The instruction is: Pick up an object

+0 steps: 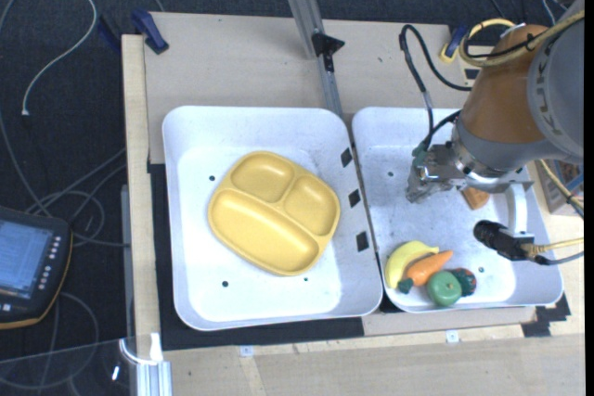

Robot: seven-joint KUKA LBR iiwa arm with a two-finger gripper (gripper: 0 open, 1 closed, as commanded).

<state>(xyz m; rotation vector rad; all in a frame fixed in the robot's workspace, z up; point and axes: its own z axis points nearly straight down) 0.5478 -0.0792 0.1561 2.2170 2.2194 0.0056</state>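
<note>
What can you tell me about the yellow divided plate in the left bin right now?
The yellow plate lies flat in the left bin, near its middle and turned at a slant to the bin's edges. It looks like smooth moulded plastic, rounded at the corners, with three compartments: one long and two smaller. Nothing lies in them. It touches only the bin floor; the gripper is over the right bin.

Robotics lab, wooden bench (232,60) with white bins (186,199), loose cables (56,5) on carpet, teach pendant (28,264)
</note>
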